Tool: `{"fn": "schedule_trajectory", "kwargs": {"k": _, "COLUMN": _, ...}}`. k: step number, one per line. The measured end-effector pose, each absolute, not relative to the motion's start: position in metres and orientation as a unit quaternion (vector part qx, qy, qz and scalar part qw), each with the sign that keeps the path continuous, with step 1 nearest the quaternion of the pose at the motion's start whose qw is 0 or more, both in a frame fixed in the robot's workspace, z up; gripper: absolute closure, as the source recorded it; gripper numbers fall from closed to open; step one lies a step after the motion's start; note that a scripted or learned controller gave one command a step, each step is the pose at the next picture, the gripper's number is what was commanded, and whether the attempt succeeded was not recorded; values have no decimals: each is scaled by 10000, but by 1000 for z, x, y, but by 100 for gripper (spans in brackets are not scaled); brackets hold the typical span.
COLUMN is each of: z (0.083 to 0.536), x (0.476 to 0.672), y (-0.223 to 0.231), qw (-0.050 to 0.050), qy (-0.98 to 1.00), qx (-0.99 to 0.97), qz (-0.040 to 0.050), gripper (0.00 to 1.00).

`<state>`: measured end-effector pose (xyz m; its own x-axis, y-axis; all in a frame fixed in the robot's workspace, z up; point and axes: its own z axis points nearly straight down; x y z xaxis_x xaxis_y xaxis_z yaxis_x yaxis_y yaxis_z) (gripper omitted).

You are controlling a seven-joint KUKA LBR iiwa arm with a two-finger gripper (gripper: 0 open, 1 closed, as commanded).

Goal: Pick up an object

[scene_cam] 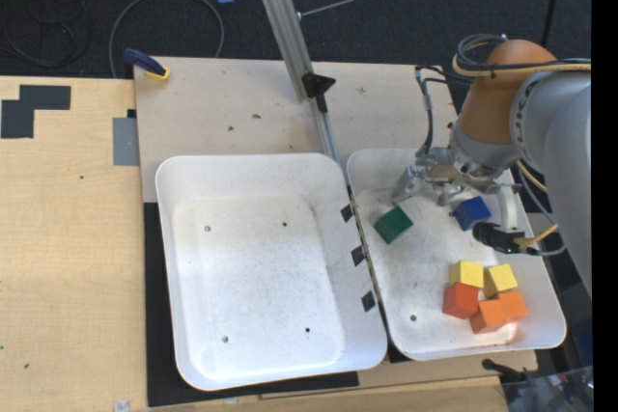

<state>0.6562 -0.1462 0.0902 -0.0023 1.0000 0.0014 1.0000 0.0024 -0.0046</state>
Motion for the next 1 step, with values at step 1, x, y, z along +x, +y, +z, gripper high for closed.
{"fn": "schedule_trajectory", "kwargs": {"k": 1, "z": 91, "x": 638, "y": -97, "qw": 22, "qy": -7081, "qx": -7061, "qz": 6, "gripper": 0}}
